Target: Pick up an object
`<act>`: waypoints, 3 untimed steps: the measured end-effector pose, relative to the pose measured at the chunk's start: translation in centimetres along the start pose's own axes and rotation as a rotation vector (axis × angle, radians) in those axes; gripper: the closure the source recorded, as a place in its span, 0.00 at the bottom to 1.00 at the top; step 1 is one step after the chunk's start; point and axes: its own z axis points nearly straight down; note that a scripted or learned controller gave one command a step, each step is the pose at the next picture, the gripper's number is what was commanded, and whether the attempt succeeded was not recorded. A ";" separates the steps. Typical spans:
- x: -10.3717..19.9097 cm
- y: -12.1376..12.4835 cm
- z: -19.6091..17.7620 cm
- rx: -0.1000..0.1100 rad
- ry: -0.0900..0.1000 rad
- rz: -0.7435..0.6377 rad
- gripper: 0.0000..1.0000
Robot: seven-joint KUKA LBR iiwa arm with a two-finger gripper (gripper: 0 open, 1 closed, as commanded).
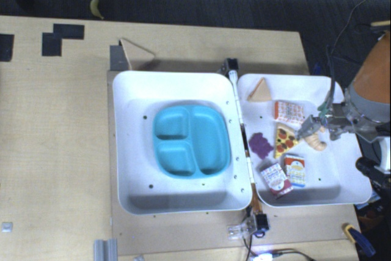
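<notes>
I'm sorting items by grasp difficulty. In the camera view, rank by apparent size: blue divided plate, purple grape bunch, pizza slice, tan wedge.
1. blue divided plate, by far the largest.
2-4. tan wedge, purple grape bunch and pizza slice look too alike to rank.

— What is the hand (310, 126) made of?
— Grey metal by the look of it, dull, not shiny.

— And the bin (342, 186) under it?
— White plastic, smooth, with a soft sheen. So is the bin (131, 131) farther from the hand; the blue tray (190, 139) in it looks like glossy plastic.

— The small things by the hand?
— The packets (289, 112) seem printed card or paper. The purple piece (261, 145) looks matt.

— The worktop (55, 150)?
— Pale wood, matt.
</notes>
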 end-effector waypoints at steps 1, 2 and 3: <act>0.8 2.7 10.9 -0.006 -0.001 0.000 0.00; 0.8 2.9 9.7 -0.011 -0.002 0.000 1.00; 5.0 -3.1 -0.1 -0.002 0.000 0.000 1.00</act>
